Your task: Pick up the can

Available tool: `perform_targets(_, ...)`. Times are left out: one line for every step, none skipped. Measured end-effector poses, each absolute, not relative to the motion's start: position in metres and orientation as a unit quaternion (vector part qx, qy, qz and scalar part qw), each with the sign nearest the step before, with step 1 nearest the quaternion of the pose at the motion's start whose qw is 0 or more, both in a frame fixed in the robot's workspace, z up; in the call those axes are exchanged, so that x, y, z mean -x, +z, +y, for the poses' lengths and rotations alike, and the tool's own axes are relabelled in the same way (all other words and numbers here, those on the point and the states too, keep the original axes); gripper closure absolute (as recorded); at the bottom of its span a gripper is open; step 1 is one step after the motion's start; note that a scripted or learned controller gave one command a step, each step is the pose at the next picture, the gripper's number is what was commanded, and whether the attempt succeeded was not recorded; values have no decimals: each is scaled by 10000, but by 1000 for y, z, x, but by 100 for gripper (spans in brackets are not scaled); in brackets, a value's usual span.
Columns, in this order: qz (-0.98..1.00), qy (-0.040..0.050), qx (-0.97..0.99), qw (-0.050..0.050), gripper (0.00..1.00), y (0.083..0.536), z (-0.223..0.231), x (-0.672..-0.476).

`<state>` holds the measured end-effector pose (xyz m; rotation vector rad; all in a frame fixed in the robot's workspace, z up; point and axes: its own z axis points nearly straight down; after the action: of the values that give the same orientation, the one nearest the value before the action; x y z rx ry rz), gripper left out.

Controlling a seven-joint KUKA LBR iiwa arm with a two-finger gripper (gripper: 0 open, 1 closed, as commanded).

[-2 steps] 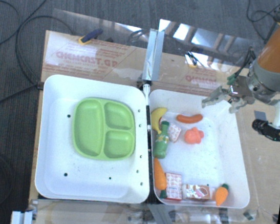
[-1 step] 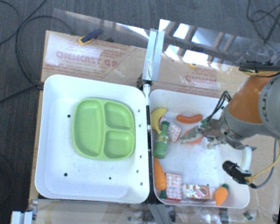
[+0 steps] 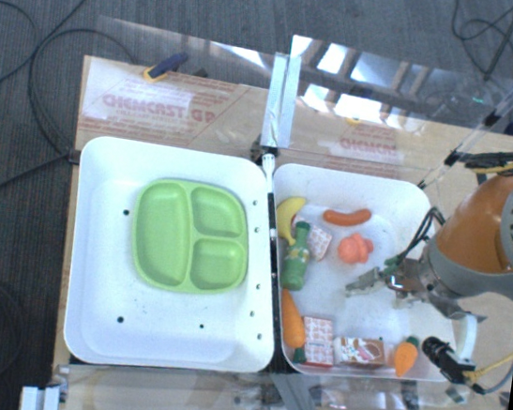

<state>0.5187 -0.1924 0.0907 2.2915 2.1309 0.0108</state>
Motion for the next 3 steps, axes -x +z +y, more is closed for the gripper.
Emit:
perform_targets(6865, 32, -7271, 70, 0, 90, -197, -583)
perform_targets(7243, 11, -6895, 31, 0, 90, -205, -599)
perform_targets(6712, 63, -7413, 37, 0, 92, -205, -490)
